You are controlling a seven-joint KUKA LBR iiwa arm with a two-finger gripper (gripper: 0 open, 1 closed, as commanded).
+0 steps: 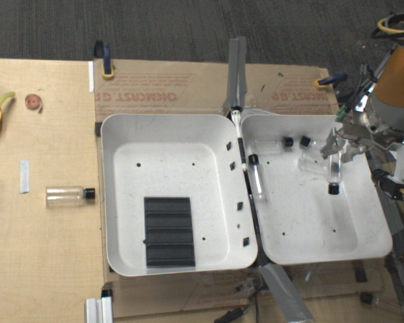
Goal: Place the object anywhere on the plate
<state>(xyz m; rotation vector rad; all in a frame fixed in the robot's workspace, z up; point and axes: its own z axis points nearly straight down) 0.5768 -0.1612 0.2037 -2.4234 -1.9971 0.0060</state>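
Camera view, looking down at a slant, is where the claw [334,159] is seen over the upper right part of the right bin [363,247], with the grey arm and its orange band [394,86] rising behind it toward the right edge. A clear bottle with a black cap [334,175] is seen hanging upright directly beneath the claw, its cap at the bottom and its upper end between the fingers, so the claw is judged to be closed around it. How tightly it is gripped cannot be told.

Just left of the claw, two small black-capped items [295,142] are seen lying on the bin floor, with faint clear bodies that are hard to make out. Farther left, another clear bottle [255,177] lies against the bin's left wall.

Well to the left of the claw and lower in the frame, the dark ribbed plate [168,231] lies flat in the left bin [111,180]. The held bottle is well apart from it, with the divider between the bins lying between them. Far left of the claw, a further clear bottle [69,194] lies on the wooden bench.
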